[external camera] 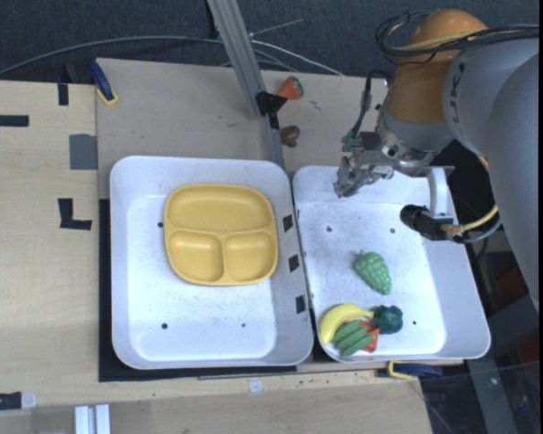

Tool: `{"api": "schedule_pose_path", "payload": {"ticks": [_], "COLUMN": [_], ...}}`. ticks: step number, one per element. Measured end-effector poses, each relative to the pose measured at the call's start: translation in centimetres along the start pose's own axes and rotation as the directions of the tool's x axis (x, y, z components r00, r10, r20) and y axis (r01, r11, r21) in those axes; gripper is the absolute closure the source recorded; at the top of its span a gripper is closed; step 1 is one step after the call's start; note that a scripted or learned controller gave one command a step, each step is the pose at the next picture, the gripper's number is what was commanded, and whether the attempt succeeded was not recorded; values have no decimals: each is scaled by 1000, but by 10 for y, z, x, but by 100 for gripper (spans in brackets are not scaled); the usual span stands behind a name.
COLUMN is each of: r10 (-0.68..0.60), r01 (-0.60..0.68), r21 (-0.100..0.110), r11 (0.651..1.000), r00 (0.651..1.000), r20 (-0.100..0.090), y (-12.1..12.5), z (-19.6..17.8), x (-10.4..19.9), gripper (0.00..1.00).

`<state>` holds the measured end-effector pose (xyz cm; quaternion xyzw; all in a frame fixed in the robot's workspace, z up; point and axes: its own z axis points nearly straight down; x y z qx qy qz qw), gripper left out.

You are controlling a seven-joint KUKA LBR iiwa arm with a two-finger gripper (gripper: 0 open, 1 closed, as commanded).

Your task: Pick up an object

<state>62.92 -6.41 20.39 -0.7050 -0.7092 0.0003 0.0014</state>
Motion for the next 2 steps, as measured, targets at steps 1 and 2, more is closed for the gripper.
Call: {"api": "schedule_pose_path", "payload": {"ticks": [1,2], "r10": [-2,-3], "r01": [2,3], "r21": [0,-1], "r11": [1000,1000], "r00": [1000,1000], "r20": [-1,-1], "y": [-8,-7], "z": [-3,-2], "x": [62,124], "gripper": [100,100]}}
